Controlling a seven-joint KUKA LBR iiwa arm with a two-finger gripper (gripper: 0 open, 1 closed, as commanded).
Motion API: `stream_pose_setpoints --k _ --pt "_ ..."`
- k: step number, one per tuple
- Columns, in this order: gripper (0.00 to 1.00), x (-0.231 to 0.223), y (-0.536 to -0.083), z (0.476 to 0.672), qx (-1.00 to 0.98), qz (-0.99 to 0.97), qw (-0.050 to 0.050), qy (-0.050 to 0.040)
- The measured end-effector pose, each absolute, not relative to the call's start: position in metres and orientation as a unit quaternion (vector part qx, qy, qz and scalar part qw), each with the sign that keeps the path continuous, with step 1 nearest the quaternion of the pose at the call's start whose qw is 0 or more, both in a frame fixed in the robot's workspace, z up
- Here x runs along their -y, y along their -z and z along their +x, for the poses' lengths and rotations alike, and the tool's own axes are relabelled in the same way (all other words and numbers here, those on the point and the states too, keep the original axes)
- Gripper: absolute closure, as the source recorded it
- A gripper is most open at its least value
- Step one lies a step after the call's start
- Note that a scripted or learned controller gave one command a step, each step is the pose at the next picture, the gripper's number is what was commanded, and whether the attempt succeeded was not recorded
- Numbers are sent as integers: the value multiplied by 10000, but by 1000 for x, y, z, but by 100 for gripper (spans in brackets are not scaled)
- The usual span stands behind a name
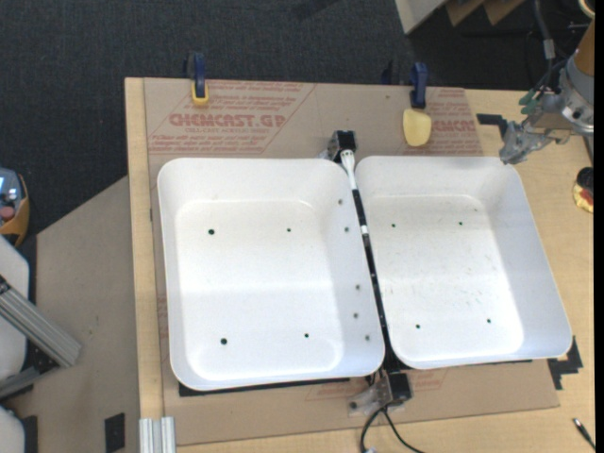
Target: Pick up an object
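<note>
A pale yellow lump (pixel 416 126) lies on the cardboard board just behind the right bin (pixel 528 253), below a blue clamp. My gripper (pixel 517 146) hangs at the far right corner of that bin, roughly a hand's width to the right of the lump and apart from it. Nothing shows in the gripper. The left bin (pixel 175 253) sits beside the right one, their rims meeting along the middle.
Two blue clamps (pixel 197 75) (pixel 418 81) pin the board at its back edge. A small yellow and red thing (pixel 585 196) sits at the right edge of the bench. Cables and a black fitting (pixel 342 143) lie between the bins.
</note>
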State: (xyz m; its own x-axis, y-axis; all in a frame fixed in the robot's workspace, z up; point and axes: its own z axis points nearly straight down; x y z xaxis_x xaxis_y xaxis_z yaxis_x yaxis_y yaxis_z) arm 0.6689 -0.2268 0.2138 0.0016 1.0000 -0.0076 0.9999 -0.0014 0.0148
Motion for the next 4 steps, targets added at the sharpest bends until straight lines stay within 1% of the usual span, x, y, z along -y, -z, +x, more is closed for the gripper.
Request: stream_pose_setpoints --k 1,2,3,4 --pt "100 225 -315 659 -7073 7069 72 -30" --pt "100 142 -260 667 -7099 7043 -34 0" --pt "100 154 -334 661 -7072 7069 51 -27" --pt "100 229 -378 666 -7050 7092 56 -4"
